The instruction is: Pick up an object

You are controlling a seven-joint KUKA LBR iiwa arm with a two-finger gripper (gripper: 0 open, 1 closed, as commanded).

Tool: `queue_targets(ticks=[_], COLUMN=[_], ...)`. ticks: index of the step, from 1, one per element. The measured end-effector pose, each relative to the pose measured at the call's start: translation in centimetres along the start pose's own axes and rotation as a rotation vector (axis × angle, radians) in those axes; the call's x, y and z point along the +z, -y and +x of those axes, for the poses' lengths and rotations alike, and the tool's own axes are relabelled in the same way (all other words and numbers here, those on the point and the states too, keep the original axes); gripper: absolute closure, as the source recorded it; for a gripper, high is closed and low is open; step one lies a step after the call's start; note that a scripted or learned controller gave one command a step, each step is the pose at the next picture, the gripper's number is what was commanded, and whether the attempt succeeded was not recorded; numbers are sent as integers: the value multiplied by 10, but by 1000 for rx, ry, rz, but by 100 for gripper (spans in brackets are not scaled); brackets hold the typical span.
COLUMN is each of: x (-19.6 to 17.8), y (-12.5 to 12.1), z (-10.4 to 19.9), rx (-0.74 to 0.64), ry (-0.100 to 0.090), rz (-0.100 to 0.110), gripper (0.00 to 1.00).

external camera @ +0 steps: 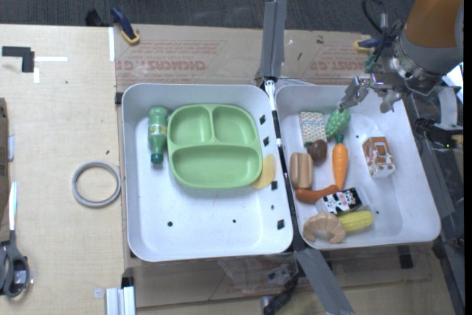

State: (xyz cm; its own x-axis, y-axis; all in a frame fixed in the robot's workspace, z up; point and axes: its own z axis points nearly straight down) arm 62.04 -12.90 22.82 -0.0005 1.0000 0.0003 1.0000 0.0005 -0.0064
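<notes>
1. Dark carpet lies behind a pale wooden desk (59,122), where two shallow white bins sit side by side on a sheet of cardboard (192,55).
2. Left bin (199,232): a green divided plate (214,146), a green toy bottle (157,133) upright in the picture just left of it, and a yellow slice (267,172) tucked against the plate's right edge.
3. Right bin (413,210): a toy carrot (338,158) with its leafy top pointing away from me, a hot dog bun (300,169), a sausage (316,193), a corn cob (356,220), a croissant (324,229), a small carton (377,156) and a checked packet (312,126).
4. At the far right corner the arm's end effector (356,94) hangs just above the carrot's greens (whether its grip is open or closed, I cannot tell).
5. On the desk, left: a tape ring (96,183) and scissors (13,262).
</notes>
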Motion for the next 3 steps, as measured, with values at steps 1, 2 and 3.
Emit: queue_targets(ticks=[1,2,3], x=[129,133,133], y=[-25,-42,-42], z=[19,-23,18], rx=[-48,-251,-428], ry=[1,2,5], rz=[-4,-10,-13], gripper=[0,0,0])
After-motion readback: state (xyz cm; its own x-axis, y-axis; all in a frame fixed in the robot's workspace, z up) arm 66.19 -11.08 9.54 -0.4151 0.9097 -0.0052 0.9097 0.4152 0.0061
